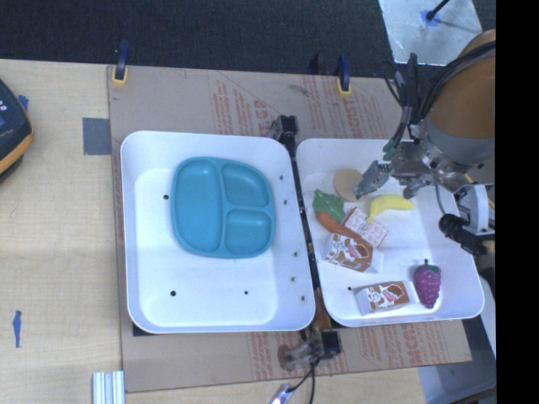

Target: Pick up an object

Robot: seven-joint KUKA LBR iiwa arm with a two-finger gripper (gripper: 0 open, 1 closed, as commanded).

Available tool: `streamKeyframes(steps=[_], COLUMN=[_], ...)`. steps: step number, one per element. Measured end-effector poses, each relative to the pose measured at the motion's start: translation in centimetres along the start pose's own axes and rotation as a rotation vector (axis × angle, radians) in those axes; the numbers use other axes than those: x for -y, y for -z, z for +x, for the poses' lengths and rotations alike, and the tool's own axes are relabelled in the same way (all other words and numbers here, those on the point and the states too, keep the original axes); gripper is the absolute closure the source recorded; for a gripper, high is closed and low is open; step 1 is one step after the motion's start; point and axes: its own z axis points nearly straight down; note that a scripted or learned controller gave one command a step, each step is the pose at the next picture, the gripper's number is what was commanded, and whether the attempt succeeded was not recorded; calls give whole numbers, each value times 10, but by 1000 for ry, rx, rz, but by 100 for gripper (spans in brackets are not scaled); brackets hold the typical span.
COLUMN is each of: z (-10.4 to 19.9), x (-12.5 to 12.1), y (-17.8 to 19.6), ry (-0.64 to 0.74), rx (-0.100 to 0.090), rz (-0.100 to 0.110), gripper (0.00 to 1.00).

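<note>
Two shallow white bins sit side by side on the bench, and from where I stand nothing has been lifted yet. In the camera view, the left bin (143, 225) holds a teal divided plate (223, 207), smooth moulded plastic with three compartments, lying flat toward its twelve o'clock end. The right bin (459, 310) holds the candidates: a yellow toy banana (390, 205), curved and glossy, near the centre; a round tan disc (345, 182) at about ten o'clock from it; a green toy pepper (328, 204) and an orange carrot-like piece (333, 224) at nine o'clock; two crinkly printed packets (354, 244) at seven o'clock; another flat packet (383, 296) and a knobbly purple bunch of grapes (428, 283) toward five o'clock.

The gripper (383, 178) hangs just above the banana, at its twelve o'clock side, fingers spread apart with nothing between them. Its dark metal fingers angle down toward the bin floor.

I judge the task barely begun: the approach is made, but closing, gripping and lifting all remain. The banana's slick curved skin could slip from a pinch.
</note>
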Motion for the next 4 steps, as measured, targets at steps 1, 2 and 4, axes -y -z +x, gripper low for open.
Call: streamKeyframes(steps=[1, 2, 4], z=[15, -3, -32], x=[-7, -34, -80], y=[-112, -117, -116], ry=[2, -1, -3], rx=[6, 1, 1], rz=[-14, -3, -3], gripper=[0, 0, 0])
